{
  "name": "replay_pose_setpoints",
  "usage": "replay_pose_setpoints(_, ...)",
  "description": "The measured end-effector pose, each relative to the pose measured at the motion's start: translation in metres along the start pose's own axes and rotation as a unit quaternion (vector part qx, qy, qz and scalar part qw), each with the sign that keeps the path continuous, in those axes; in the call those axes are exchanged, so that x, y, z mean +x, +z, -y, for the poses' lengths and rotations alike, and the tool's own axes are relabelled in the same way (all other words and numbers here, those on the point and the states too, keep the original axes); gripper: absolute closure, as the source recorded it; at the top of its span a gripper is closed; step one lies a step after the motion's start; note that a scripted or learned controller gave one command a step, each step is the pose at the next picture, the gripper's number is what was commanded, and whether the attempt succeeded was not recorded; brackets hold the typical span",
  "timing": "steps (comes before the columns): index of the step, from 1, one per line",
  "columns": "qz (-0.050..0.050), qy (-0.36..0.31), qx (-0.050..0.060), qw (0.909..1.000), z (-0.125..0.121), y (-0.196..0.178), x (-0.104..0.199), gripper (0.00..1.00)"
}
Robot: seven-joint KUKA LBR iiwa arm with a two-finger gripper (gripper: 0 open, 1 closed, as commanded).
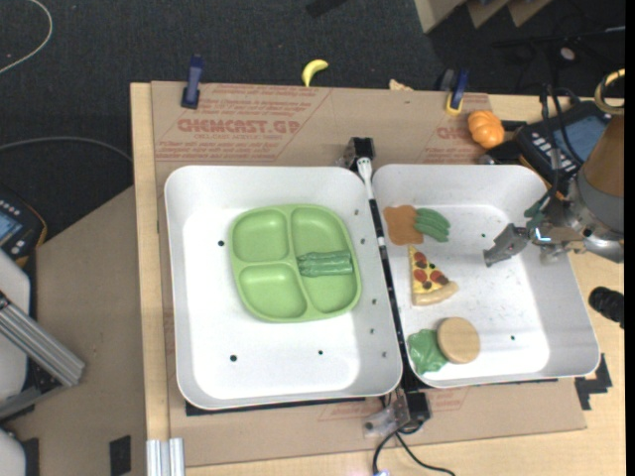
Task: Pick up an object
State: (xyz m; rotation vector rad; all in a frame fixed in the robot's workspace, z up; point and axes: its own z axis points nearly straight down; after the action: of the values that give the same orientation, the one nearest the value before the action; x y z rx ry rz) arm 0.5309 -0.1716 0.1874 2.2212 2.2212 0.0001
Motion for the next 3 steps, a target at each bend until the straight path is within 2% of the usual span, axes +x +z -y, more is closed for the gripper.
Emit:
replay_pose_setpoints(1,-0.001,-0.003,-0.001,1.0000,-0.053,0.106,0.059,0.00)
replay_pose_setpoints(2,-0.002,-0.002,0.001,1.0000,0.020,-0.001,0.122,0.00)
replay_pose_setpoints(3,-0.001,-0.002,-0.002,1.0000,0.052,-0.073,0.145,0.00)
